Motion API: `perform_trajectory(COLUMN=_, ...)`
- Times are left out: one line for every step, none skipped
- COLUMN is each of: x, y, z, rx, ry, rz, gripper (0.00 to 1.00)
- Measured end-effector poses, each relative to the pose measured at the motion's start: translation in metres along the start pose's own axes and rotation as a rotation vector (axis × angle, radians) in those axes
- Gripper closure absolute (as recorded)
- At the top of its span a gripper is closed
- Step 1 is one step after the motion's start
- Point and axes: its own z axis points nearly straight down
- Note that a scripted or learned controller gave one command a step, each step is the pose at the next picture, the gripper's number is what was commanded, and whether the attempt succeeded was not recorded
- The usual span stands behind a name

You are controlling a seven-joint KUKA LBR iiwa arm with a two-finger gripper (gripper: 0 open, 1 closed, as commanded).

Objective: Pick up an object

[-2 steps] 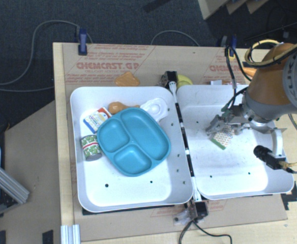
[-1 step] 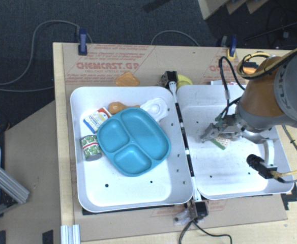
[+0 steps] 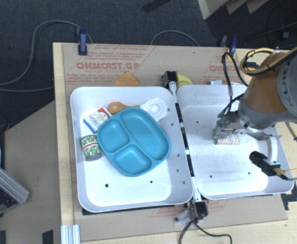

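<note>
My gripper [image 3: 226, 132] hangs low over the right bin [image 3: 225, 179], its tip down at a small patterned packet [image 3: 229, 140] lying on the bin floor. The packet shows just below and beside the fingertips. In the left bin [image 3: 128, 192] lies a blue divided plate [image 3: 133, 140]. A small blue and white carton [image 3: 96, 120], a green and white can [image 3: 90, 147], an orange object [image 3: 117, 107] and a white scoop [image 3: 155, 108] sit around it.
An orange item [image 3: 126, 79] and a yellow item [image 3: 183, 81] rest on the board behind the bins. A black clip [image 3: 169, 78] stands at the top of the divide between the bins. Cables run along the right side.
</note>
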Motion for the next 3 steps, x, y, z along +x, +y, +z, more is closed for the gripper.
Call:
perform_trajectory(x=0.0, y=-0.001, z=0.001, rx=0.003, ry=0.0, rz=0.0, gripper=0.0)
perform_trajectory(x=-0.041, y=0.012, z=0.014, rx=0.01, ry=0.011, rz=-0.004, gripper=0.0)
perform_trajectory(x=-0.041, y=0.015, z=0.0, rx=0.001, ry=0.008, rz=-0.006, gripper=1.0)
